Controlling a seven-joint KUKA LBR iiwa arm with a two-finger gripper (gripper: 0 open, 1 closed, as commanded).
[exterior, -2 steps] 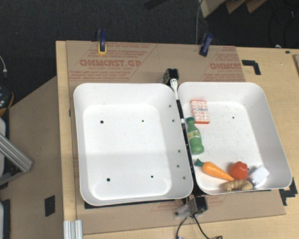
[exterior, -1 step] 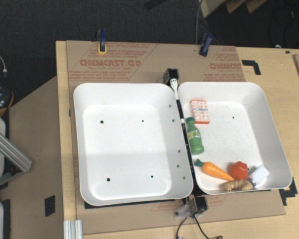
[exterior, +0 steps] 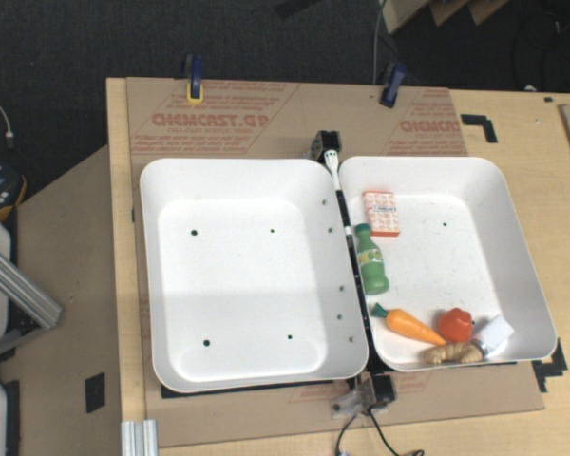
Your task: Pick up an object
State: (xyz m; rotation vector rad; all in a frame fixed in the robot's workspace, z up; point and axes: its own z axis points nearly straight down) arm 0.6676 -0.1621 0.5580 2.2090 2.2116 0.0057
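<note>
Seen from my remote console: a tan worktop [exterior: 66, 255] carries a brown cardboard sheet [exterior: 266, 112] printed with red lettering, and on that sheet two shallow white bins sit side by side, their inner rims touching down the middle.

The left bin [exterior: 237, 274] shows four small dark dots on its floor. The right bin [exterior: 456, 255] holds every object on offer for the pick, all gathered along its left wall and near edge.

A green bottle [exterior: 370, 259] lies on its side just beside the shared rim, its white cap pointing toward the far end. Just beyond that cap lies a red-and-white packet [exterior: 381, 213], flat on the floor of the bin. Nearer the camera, an orange carrot [exterior: 413, 327] with a green top lies at a slant, its tip pointing to a red tomato-like piece [exterior: 456, 324] close by on its right. A knobbly tan root [exterior: 453, 353] rests against the near wall, just below both. A small white piece [exterior: 495, 335] sits in the near right corner, just beside the red one.

Two blue clamps [exterior: 195, 77] [exterior: 392, 84] pinch the far edge of the cardboard.

I cannot tell how the jaws stand.
</note>
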